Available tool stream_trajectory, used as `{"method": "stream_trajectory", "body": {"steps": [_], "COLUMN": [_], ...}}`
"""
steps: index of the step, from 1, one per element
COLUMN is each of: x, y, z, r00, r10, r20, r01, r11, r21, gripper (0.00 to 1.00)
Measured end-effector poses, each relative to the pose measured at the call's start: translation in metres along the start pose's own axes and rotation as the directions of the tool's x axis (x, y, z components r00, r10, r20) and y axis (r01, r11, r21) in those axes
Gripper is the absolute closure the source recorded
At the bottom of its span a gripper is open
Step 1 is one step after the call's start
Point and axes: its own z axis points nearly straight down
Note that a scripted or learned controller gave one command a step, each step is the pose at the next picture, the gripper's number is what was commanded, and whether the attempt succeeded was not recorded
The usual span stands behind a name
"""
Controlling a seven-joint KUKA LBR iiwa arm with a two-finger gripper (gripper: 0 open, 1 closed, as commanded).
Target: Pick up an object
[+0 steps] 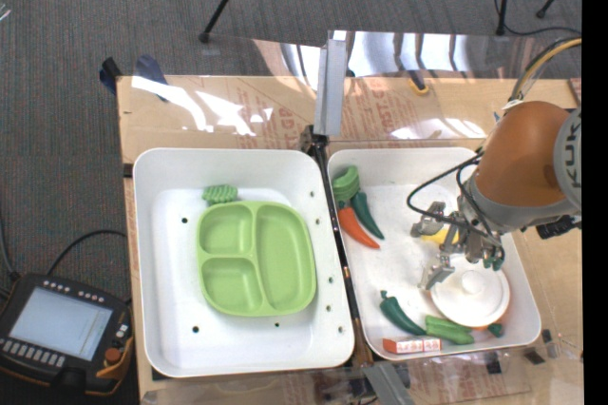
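Observation:
My gripper [432, 251] hangs over the middle of the right bin [404, 167], under the grey wrist with the orange band. Its two metal fingers [436, 276] stand apart, open, with bare bin floor between them. A small yellow piece [435, 237] lies just by the upper finger. Just right of the lower finger sits a white round dish [472, 297]. An orange carrot [357, 228] and a dark green pepper [367, 214] lie to the left. A green chili [401, 316] and a green cucumber [448, 330] lie nearer the front.
A green cup [344, 183] stands in the right bin's far left corner, and a small red-and-white box [411, 346] lies at its front wall. The left bin [161, 298] holds a green divided plate [255, 258] and a small ridged green piece [219, 194].

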Motion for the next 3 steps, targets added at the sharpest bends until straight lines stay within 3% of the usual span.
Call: {"method": "stream_trajectory", "body": {"steps": [1,2,3], "x": [-0.051,-0.027,-0.002], "y": [0.046,0.091,0.028], "z": [-0.001,-0.001,0.0], "r00": [0.998,0.999,0.997], "r10": [-0.057,-0.04,0.075], "r20": [0.004,0.003,0.0], "r01": [0.057,0.04,-0.075], "r11": [0.998,0.999,0.997], "r21": [-0.002,-0.002,0.0], "gripper": [0.0,0.0,0.0]}}
